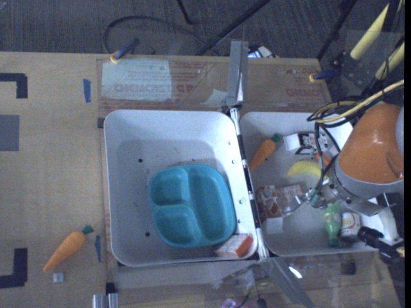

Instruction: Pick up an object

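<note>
Hovering low over the right bin with the gripper near the clear packet, finger state impossible to tell, nothing lifted yet, pick pending.

Dark grey carpet floor; black stand legs; light wooden bench.

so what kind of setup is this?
Likely a lab bin-picking test bench: two white bins on a wooden bench, toy carrot and blue divided tray, tripod legs on carpet.
</note>
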`<state>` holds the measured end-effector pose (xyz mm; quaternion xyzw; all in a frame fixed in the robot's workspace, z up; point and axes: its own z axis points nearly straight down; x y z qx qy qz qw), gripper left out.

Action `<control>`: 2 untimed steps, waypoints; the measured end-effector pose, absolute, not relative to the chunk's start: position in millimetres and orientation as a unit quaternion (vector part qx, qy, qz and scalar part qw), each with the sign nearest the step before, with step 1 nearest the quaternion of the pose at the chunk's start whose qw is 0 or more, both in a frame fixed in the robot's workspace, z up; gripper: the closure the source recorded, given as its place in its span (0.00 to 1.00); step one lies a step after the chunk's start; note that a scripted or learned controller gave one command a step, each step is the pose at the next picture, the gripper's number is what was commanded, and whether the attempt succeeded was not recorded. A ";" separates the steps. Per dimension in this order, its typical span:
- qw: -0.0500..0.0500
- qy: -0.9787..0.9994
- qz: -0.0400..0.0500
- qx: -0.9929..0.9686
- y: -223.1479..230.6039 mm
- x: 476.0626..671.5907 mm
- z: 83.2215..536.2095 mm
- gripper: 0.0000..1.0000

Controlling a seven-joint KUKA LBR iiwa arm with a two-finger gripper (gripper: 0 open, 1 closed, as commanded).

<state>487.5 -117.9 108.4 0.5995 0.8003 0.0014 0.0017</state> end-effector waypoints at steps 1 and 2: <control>0.000 0.787 0.000 0.617 -169.0 530.2 137.5 0.00; 0.002 0.794 0.002 0.607 -164.4 481.5 85.7 0.00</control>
